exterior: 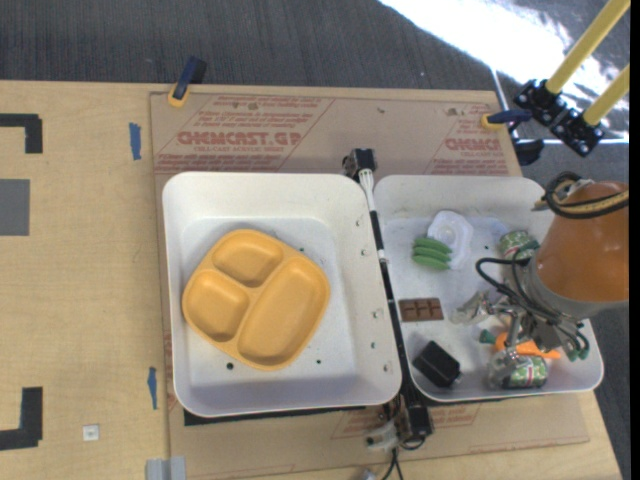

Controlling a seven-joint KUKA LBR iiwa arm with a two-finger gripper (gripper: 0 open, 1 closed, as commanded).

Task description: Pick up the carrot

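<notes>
The carrot [530, 349] lies in the near right part of the right bin [470, 190], a small orange shape mostly covered by the gripper [520, 330], which sits directly over it among loops of black cable. Whether the carrot is actually between the jaws, and how far they stand apart, cannot be told from this angle, since the wrist and its orange band [590, 253] hide the tips. Just nearer than the carrot rests a green and white crumpled packet [517, 371], touching or nearly touching it. To the left, a black block [437, 363] lies near the bin's near wall, and a brown chocolate bar [421, 310] lies just beyond it. Farther away in the same bin sit green pea pods [433, 253] beside a white cup [452, 232], with another green and white item [516, 243] to the right, close to the arm. The left bin [200, 198] holds a yellow divided plate [256, 297] with three compartments, roughly in the middle of the bin. Both bins rest on a cardboard sheet [300, 133] laid over the wooden bench [70, 298].
</notes>
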